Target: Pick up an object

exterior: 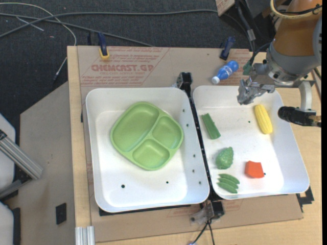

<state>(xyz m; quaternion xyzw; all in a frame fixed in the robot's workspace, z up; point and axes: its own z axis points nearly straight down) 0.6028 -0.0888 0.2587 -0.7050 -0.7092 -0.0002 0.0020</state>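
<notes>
We see the gripper (pixel 249 93) hanging over the far edge of the right bin (pixel 294 152), and we cannot tell its state from this slanted view. Nothing shows beneath it. The nearest candidate is the yellow corn cob (pixel 263 118), which lies just beside the gripper, toward the near side of the bin and a little to the view's right. Its long axis runs roughly from far to near, tilting slightly rightward as it comes nearer. We judge a short move that way, then a descent, would put the gripper over it (closing across the cob's narrow width looks the safer choice). The other 4 pieces sit farther off: a green stick (pixel 210 126), a broccoli floret (pixel 225 157), a pea pod (pixel 228 182) and an orange block (pixel 254 169). The left bin (pixel 102 188) holds a green divided plate (pixel 147 135)
</notes>
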